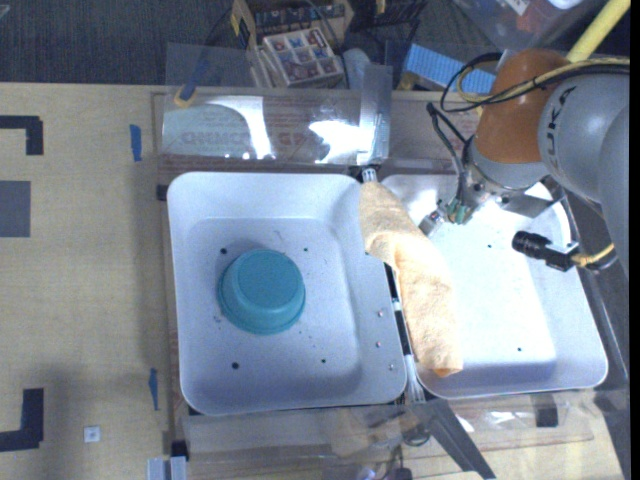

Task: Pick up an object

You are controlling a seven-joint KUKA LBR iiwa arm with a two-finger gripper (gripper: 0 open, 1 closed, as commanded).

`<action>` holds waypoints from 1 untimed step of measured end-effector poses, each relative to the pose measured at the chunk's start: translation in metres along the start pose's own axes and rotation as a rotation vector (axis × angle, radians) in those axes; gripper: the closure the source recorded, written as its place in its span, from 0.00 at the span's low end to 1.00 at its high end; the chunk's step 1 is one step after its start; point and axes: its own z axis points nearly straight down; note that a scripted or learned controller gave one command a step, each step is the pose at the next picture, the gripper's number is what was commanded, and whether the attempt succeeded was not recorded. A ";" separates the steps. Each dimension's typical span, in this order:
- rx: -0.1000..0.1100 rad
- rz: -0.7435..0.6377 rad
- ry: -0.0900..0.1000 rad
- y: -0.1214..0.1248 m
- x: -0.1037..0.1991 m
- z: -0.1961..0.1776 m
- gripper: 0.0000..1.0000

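Cloth [420, 288] along right bin [520, 368] edge

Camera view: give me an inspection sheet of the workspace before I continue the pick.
Surface: two shallow white bins side by side, left bin and right bin, on a wooden bench.
Job's things: teal bowl upside down in the left bin; tan cloth draped along the divide between the bins, mostly in the right bin.
Clutter: nothing seen in the bins besides these.
End effector: end effector low over the right bin's far left corner, beside the cloth's upper end; nothing seen held.
Cables: black and yellow cables looping over the arm's wrist.
Surroundings: clear plastic sheet behind the bins; boxes on the floor beyond.
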 end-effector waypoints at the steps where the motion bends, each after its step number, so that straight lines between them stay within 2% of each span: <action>1: -0.015 -0.084 -0.008 -0.033 -0.011 0.000 0.00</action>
